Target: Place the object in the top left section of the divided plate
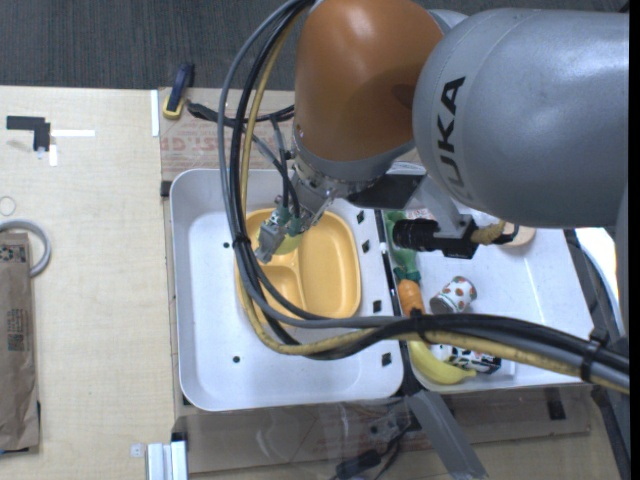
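Pale wooden bench (80,268) – left white bin (200,298) holds yellow divided plate (325,268); gripper (272,236) state unclear

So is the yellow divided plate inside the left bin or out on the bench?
Inside. The yellow divided plate lies flat on the floor of the left bin, its white rim all round; cables cross part of it.

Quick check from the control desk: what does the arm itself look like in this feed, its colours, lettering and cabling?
The arm is glossy grey with black KUKA lettering and a large rounded orange band above the wrist. Black and yellowish cables loop along it. The gripper is small, metallic, with a greenish part.
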Motion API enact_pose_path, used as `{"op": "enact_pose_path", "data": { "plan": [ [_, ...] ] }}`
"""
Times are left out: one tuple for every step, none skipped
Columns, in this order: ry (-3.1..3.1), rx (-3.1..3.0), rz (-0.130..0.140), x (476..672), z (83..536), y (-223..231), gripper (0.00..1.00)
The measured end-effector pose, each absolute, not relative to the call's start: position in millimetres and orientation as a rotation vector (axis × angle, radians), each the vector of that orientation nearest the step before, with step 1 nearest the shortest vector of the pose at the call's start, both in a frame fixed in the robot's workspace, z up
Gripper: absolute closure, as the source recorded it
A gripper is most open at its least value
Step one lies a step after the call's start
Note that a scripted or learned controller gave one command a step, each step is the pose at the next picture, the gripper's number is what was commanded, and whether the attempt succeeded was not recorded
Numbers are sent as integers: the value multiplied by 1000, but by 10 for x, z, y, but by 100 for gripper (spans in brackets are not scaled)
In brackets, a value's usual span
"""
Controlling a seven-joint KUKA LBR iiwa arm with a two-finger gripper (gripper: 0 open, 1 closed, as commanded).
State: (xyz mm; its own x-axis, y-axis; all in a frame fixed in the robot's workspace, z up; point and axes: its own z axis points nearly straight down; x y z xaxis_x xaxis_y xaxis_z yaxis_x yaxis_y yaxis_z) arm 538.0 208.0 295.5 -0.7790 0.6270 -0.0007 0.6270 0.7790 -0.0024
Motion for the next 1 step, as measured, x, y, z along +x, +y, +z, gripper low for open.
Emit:
{"op": "enact_pose_path", "data": {
  "plan": [
    [-2955,-1060,6,5030,1560,2159,100]
  ]
}}
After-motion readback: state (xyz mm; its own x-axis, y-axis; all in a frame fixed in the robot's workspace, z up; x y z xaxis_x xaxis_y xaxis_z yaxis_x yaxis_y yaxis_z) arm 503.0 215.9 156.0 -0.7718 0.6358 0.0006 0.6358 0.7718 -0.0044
